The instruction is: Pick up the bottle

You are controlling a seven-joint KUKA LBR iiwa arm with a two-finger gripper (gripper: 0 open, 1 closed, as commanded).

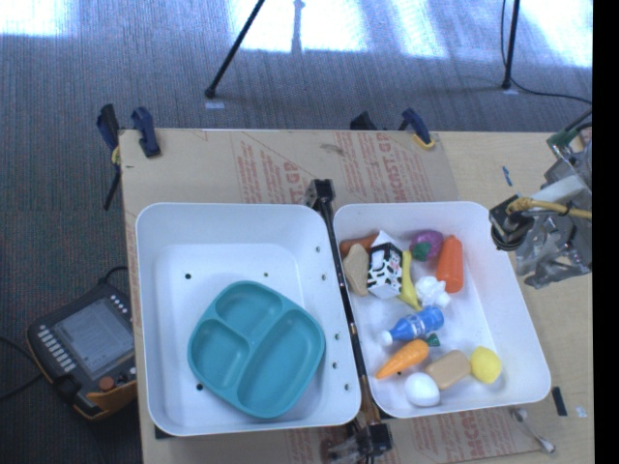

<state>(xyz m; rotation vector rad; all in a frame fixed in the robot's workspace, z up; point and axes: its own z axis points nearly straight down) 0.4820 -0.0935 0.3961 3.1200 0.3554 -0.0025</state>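
Lying on its side near the middle of the right bin (488,303) is the bottle (414,327), blue with a white cap. A carrot (403,358) lies just below it, so close that I cannot tell if they touch. A banana (408,288) and a small white thing (432,291), too blurry to name, sit just above it. A cow-spotted carton (385,267) hides part of a brown thing (356,267). An egg (422,389) and a lemon (486,364) lie near the front. The gripper (553,259) is by the bin's right rim, well apart from the bottle. Part of it is cut off at the edge, and I cannot tell if it is open or closed. A teal plate (256,348) lies in the left bin (145,259).
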